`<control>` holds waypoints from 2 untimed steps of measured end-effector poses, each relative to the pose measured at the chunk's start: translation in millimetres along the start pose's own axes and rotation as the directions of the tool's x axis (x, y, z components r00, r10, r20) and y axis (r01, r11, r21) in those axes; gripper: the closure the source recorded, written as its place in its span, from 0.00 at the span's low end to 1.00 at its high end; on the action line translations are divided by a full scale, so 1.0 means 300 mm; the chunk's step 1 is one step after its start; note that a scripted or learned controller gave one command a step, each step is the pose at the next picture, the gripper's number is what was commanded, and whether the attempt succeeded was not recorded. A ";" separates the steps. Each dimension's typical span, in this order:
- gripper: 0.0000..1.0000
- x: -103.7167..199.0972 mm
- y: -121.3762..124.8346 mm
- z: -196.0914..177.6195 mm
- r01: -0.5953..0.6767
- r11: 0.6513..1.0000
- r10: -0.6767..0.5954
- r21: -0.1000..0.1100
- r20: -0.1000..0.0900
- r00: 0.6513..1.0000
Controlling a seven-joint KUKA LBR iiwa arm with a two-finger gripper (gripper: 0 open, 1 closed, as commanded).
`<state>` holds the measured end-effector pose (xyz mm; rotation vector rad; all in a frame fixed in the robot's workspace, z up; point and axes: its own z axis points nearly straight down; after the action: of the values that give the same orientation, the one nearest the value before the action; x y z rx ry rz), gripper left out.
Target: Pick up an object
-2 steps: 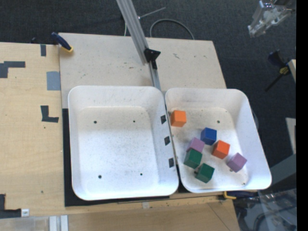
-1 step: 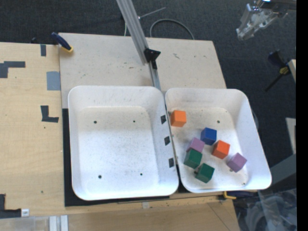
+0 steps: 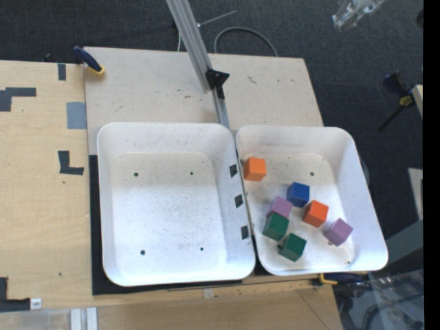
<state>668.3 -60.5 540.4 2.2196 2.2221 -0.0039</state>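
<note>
The gripper (image 3: 357, 9) hung at the top right of the camera view, over the dark floor and well apart from both bins; it was small and blurred, and I could not tell its state, though nothing could be seen in it.

The right bin (image 3: 357, 163) held all the blocks. An orange cube (image 3: 255, 169) sat alone near its upper left, close to the wall shared with the other bin. The rest formed a loose cluster in the lower half: a blue cube (image 3: 298, 193), a second orange cube (image 3: 315, 213) just below and right of it, a purple cube (image 3: 280, 206) touching a green cube (image 3: 276, 225) beneath it, another green cube (image 3: 292, 246) lower still, and a purple cube (image 3: 337, 232) toward the right wall.

The left bin (image 3: 110, 184) showed a speckled white floor with four small dark dots. A slanted metal rail (image 3: 189, 33) ran down to the seam between the bins.
</note>
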 end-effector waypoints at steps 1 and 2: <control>1.00 0.004 -0.005 -0.041 0.002 1.000 -0.002 -0.002 0.002 1.000; 1.00 -0.058 -0.048 -0.005 -0.001 1.000 0.001 0.001 -0.002 1.000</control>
<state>653.8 -77.9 541.8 2.2226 2.2224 -0.0026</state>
